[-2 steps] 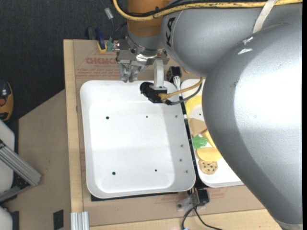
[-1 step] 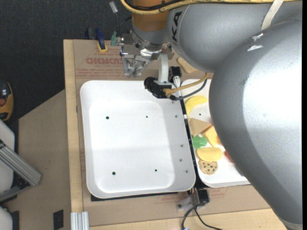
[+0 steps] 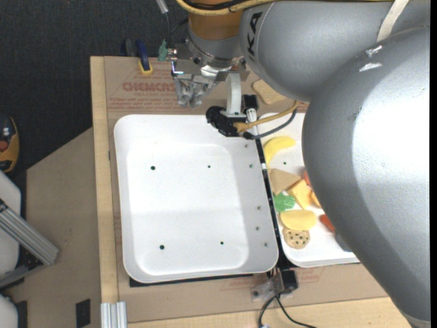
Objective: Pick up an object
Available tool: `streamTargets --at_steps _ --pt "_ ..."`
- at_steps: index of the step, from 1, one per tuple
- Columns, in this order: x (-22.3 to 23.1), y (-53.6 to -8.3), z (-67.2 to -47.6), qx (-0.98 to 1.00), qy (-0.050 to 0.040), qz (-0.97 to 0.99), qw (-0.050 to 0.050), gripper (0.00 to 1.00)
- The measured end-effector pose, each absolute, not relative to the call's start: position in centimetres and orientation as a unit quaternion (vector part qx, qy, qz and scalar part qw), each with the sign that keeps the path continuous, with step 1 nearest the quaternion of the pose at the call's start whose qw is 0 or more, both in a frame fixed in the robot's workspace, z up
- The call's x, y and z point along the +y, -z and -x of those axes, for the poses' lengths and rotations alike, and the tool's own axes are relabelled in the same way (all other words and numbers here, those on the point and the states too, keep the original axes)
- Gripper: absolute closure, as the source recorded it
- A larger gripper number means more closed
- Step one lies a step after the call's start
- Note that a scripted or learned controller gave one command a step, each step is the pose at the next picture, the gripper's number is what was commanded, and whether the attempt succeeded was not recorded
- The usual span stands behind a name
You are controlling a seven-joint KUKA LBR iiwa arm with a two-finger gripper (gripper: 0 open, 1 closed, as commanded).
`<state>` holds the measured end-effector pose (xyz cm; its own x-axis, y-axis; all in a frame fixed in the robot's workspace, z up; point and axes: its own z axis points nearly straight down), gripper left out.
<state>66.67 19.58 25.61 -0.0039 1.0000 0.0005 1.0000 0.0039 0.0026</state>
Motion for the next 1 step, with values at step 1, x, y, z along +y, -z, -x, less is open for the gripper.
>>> streamTargets --at_steps 1 --pt "19.64 -26.65 -66.7 0.709 -0.0019 -0.705 0.002 1.0"
